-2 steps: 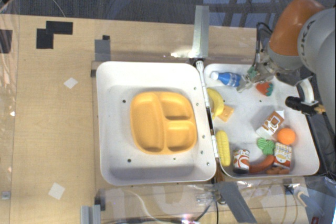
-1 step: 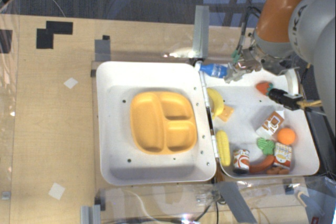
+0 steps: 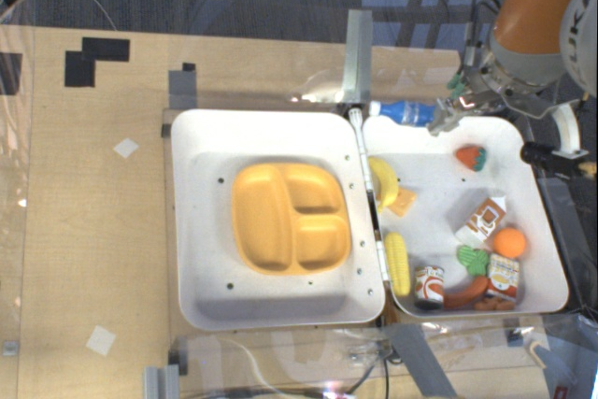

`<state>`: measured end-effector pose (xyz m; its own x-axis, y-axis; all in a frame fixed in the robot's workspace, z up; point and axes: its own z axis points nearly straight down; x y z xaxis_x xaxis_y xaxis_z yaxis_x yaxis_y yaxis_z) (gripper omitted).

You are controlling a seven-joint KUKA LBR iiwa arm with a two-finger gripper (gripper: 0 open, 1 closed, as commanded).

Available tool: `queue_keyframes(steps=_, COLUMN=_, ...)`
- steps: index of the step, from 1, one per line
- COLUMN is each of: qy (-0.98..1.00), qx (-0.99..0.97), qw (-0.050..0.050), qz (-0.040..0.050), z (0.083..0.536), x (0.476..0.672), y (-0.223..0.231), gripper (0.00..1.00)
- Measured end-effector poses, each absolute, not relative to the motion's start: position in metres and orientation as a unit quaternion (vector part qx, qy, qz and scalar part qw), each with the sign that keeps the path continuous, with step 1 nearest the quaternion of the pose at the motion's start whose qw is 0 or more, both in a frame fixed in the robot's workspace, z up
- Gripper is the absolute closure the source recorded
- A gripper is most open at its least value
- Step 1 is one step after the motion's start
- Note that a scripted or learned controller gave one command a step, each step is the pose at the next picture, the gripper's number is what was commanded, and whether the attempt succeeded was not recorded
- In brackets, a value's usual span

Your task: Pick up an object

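My gripper point(image 3: 445, 117) hangs over the back left corner of the right bin point(image 3: 547, 229), just right of a blue plastic bottle point(image 3: 405, 114) that lies along the bin's back rim. The gripper's tip looks to be touching or overlapping the bottle's right end; I cannot tell which. Farther down in the same bin lie a red strawberry point(image 3: 472, 157), a yellow banana point(image 3: 381, 177), a cheese wedge point(image 3: 403, 200), a corn cob point(image 3: 397, 261), a brown and white carton point(image 3: 484, 220) and an orange point(image 3: 509, 243).
The left bin point(image 3: 196, 229) holds a yellow divided plate point(image 3: 290, 218). At the right bin's front sit a green toy point(image 3: 472, 258), a small can point(image 3: 429, 286), a brown sausage point(image 3: 462, 296) and a juice box point(image 3: 503, 277). A metal post point(image 3: 359, 61) rises behind the bins' shared wall.
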<state>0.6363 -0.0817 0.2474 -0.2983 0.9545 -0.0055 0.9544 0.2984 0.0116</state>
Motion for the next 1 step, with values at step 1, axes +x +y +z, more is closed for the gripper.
queue_keyframes(steps=1, qy=0.773, qx=0.635, qw=0.001, qz=-0.0007, z=0.1723, x=0.5976, y=-0.1573, gripper=1.00)
